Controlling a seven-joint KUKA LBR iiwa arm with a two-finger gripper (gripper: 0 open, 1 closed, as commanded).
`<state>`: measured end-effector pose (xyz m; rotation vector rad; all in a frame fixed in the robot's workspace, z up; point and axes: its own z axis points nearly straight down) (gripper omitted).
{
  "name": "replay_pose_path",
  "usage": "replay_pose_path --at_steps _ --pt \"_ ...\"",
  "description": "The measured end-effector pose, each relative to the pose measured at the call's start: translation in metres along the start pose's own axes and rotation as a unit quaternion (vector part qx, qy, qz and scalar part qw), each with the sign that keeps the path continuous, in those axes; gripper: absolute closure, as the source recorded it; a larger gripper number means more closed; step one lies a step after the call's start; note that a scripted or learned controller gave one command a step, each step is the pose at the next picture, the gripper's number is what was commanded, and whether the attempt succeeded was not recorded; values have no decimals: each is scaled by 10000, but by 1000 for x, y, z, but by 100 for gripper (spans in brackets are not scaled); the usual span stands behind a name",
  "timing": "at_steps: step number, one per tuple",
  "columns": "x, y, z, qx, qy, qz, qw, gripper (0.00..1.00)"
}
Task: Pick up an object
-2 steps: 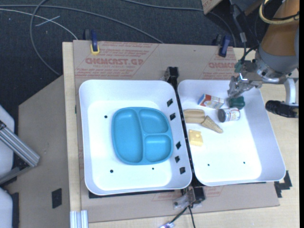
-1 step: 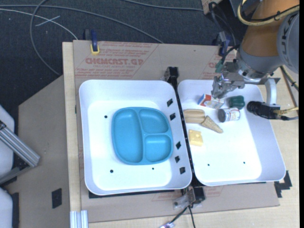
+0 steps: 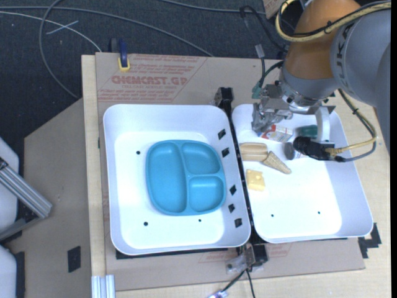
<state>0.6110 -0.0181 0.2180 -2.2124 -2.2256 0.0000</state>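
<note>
My gripper (image 3: 266,121) hangs low over the far left part of the right bin (image 3: 322,213), under the orange wrist band. Just below it lie a tan bread-like roll (image 3: 253,151) and a tan cone (image 3: 276,162). A pale yellow chunk (image 3: 255,180) rests nearer the front, by the bin's left wall. A small red and white item (image 3: 278,131) lies right beside the gripper, partly hidden by it. A teal piece (image 3: 307,131) and a dark grey piece (image 3: 289,149) lie to its right.
The left bin (image 3: 124,216) holds a blue divided plate (image 3: 185,176). A black clip-lined divider (image 3: 234,166) runs between the bins. A black cable end with a yellow lead (image 3: 313,148) drapes from the arm across the right bin's far side.
</note>
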Motion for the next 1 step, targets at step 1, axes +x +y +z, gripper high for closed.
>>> replay_pose_path --at_steps 1 --pt "52 6 6 -7 -5 6 10000 100"
